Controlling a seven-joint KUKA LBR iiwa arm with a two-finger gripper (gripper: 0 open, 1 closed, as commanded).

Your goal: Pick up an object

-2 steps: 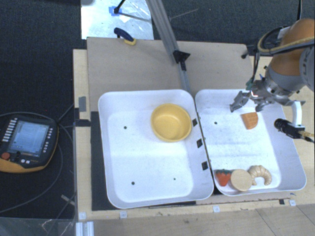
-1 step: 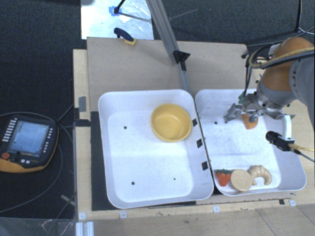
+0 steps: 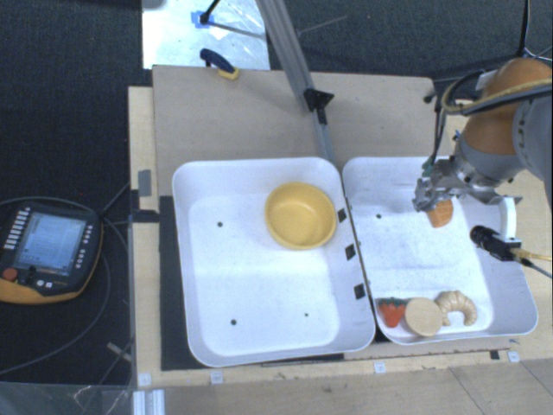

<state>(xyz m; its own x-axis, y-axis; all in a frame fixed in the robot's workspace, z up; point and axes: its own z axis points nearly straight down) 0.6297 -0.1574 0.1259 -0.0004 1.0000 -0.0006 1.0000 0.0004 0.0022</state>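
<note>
My gripper [image 3: 429, 195] hangs over the upper right part of the right bin [image 3: 380, 180], on the grey arm with the orange band. A small orange object [image 3: 441, 213] sits right at the gripper's lower tip, touching or just under it; whether it is gripped is unclear. Along the right bin's front edge lie a red strawberry-like item [image 3: 393, 312], a round tan disc [image 3: 423, 316] and a croissant-shaped piece [image 3: 458, 305]. A yellow bowl [image 3: 300, 215] stands in the upper middle of the left bin [image 3: 199, 258].
A metal pole [image 3: 294, 54] slants across the back of the bench toward the gap between the bins. A black fitting [image 3: 490, 242] juts from the arm over the right bin's right side. A teach pendant [image 3: 43, 249] lies on the floor at left.
</note>
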